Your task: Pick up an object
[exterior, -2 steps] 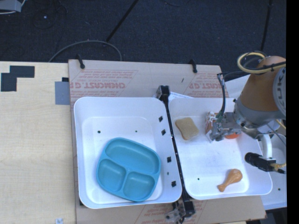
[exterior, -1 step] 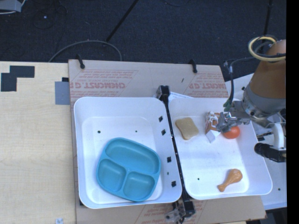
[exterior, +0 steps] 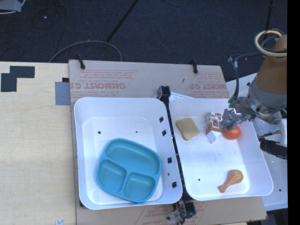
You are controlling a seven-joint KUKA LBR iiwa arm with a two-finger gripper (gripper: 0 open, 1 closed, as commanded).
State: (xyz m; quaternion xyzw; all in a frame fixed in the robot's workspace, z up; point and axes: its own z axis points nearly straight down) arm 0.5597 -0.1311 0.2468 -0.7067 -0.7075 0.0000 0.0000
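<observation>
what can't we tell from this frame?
- Pincer over the right bin: too small and cluttered to read; contact with the red ball unclear.
- Small red-and-white item: identity too blurred.
- Arm: upper part cut off by the frame's right side.

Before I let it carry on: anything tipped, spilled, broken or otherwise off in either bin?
Nothing stands out. The blue divided plastic tray lies flat in the left white bin. In the right white bin, the tan bread slice, red tomato, small red-and-white carton and toy drumstick lie apart, unspilled.
</observation>
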